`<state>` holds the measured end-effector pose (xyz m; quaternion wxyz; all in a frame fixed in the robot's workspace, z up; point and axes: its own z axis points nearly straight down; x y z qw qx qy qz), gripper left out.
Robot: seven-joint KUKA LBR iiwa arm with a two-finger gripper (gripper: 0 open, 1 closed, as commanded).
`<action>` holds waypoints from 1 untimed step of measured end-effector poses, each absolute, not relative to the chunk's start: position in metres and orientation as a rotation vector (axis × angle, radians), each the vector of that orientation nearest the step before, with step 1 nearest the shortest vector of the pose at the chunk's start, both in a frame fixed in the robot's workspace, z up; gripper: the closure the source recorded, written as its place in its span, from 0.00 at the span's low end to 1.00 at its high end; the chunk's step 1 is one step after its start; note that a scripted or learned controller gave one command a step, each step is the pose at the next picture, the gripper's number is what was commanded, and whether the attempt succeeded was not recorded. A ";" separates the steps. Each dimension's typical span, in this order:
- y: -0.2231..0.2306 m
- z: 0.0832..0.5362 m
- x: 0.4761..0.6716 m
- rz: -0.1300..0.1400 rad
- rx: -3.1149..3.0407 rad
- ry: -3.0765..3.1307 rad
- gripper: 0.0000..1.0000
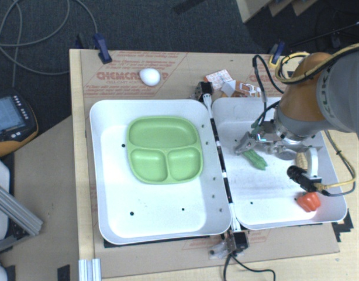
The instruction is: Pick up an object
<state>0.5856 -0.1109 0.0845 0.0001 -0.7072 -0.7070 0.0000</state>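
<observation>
Nothing lifted yet as far as I can judge: gripper (254, 144) sits low in the right bin (273, 212), can't tell its grip state, green object (256, 159) just below its tip, orange object (309, 202) well off behind.

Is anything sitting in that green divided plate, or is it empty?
Empty. The green divided plate lies flat in the left bin, and all three of its compartments show bare green, with nothing in them.

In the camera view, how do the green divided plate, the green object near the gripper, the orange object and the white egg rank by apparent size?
1. green divided plate
2. green object
3. orange object and white egg: alike, not ranked.
</observation>
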 end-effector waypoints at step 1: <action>-0.111 0.095 0.586 -0.002 -2.225 -2.221 1.00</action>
